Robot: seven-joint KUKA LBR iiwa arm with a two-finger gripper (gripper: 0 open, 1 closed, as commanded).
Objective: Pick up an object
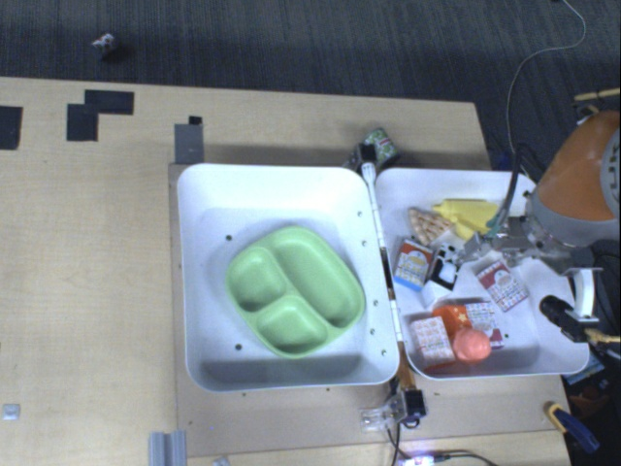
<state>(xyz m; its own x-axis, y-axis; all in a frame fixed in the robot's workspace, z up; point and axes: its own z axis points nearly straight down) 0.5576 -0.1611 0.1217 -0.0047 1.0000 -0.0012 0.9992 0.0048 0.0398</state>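
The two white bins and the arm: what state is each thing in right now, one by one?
Left bin: holds one green divided plate.
Green divided plate: right side up, its three compartments bare.
Right bin: holds a jumble of small items.
Yellow item: lying at the far side.
Small cards and packets: lying flat, scattered.
Orange-pink item: lying at the near edge.
Gripper: low over the right bin, nothing visibly held.

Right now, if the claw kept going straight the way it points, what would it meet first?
Probably the small black-and-white item just ahead of the claw in the right bin; depth is unclear, so it might pass above.
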